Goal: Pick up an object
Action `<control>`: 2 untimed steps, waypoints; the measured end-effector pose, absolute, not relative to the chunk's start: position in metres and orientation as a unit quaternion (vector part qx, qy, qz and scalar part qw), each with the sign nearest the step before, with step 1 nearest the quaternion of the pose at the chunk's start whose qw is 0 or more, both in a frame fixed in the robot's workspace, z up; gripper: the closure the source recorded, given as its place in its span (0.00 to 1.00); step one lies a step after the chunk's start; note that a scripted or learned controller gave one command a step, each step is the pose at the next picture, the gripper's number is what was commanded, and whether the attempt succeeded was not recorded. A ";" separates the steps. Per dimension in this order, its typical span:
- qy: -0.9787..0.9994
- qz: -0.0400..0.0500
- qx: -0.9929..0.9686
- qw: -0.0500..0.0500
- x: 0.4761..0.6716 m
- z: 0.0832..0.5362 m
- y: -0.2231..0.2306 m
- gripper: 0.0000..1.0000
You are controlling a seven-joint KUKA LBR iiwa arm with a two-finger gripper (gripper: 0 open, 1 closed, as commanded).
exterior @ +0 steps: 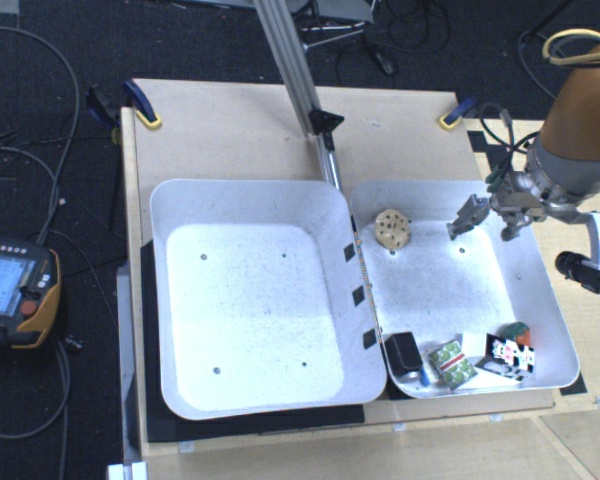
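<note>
My gripper (490,219) hangs over the back right of the right bin (450,288), its two fingers spread apart with nothing between them. A tan speckled ball (391,229) lies in the back left of that bin, well left of the gripper. Along the bin's front edge sit a black block (403,352), a green patterned packet (451,362) and a black-and-white patterned toy (510,353) with a green and red bit behind it.
The left bin (250,288) sits beside the right one, sharing a raised divider with black clips (360,293). A slanted metal pole (295,63) crosses the back of the bench. A teach pendant (15,293) lies on the floor at left.
</note>
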State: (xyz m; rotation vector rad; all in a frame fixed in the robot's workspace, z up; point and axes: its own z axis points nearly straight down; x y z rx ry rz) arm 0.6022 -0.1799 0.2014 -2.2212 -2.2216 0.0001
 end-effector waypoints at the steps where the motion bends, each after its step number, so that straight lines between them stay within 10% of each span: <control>1: -0.706 0.000 -0.708 0.000 0.636 0.185 -0.187 0.00; 2: -0.707 0.000 -0.708 0.001 0.626 0.087 -0.214 0.00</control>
